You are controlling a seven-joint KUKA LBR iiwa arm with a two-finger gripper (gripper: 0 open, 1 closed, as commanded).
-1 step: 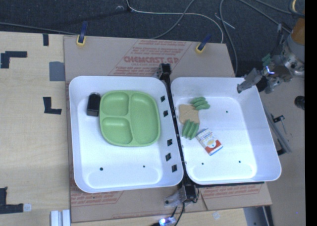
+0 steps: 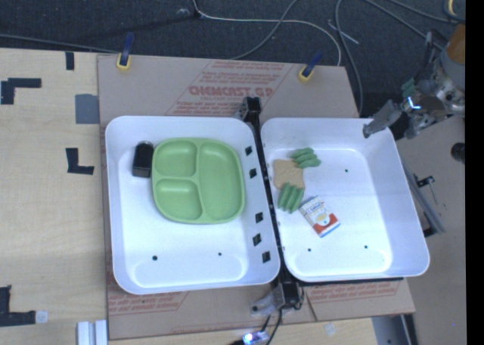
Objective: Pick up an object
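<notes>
The right bin [image 2: 378, 207] holds a tan and green plush toy [image 2: 291, 177] near its left wall and a small white and red packet [image 2: 320, 216] just below it. In the left bin [image 2: 125, 207] lies a green divided plate [image 2: 199, 180] with a small black block [image 2: 142, 159] at its left edge. My gripper [image 2: 387, 125] hangs at the right bin's upper right corner, above the rim and well away from all the objects. Nothing shows between its dark fingers.
Both bins rest on a brown cardboard sheet [image 2: 227, 86] held by yellow and blue clamps [image 2: 123, 57] at the back. Cables [image 2: 318, 3] trail over the dark floor behind. A black hinge strip [image 2: 261, 184] divides the bins.
</notes>
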